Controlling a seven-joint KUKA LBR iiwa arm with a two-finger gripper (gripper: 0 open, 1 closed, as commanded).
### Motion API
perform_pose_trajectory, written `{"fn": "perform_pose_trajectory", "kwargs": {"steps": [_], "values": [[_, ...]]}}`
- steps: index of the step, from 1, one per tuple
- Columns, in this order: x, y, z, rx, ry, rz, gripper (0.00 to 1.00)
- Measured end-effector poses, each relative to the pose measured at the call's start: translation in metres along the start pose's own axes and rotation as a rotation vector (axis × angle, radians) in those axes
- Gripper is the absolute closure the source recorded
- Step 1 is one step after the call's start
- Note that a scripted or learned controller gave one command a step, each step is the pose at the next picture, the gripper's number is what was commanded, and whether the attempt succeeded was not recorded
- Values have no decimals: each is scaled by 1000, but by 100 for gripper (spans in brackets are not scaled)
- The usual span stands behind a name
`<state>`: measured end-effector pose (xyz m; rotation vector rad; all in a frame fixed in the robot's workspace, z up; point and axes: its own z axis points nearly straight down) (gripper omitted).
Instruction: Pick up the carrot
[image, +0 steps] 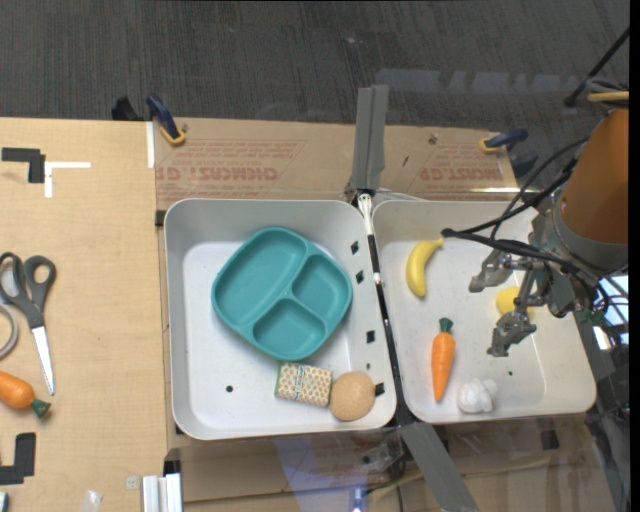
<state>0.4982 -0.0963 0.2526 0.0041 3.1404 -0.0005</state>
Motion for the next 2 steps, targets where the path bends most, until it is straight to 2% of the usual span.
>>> {"fn": "perform_pose_trajectory", "kwargs": {"steps": [1, 2], "values": [[-12, -10, 145, -1, 2, 83, 0], [-19, 1, 160, 0, 0, 61, 0]]}}
